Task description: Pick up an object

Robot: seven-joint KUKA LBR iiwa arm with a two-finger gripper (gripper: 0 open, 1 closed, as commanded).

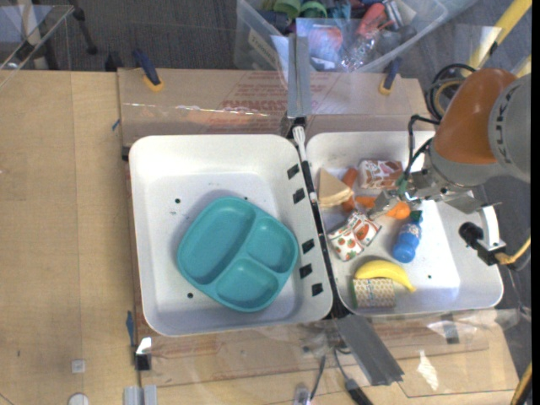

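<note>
Right now the gripper (411, 194) hangs low in the right white bin (481, 289), over a small blue bottle (407, 241); its grasp cannot be told.

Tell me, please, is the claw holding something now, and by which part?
It cannot be told. The claw sits low among the small toy items in the right white plastic bin, beside a small orange piece.

Even, bright overhead light; soft shadows inside my white bins (152, 226); slight glare on their rims, and everything looks mildly soft.
</note>
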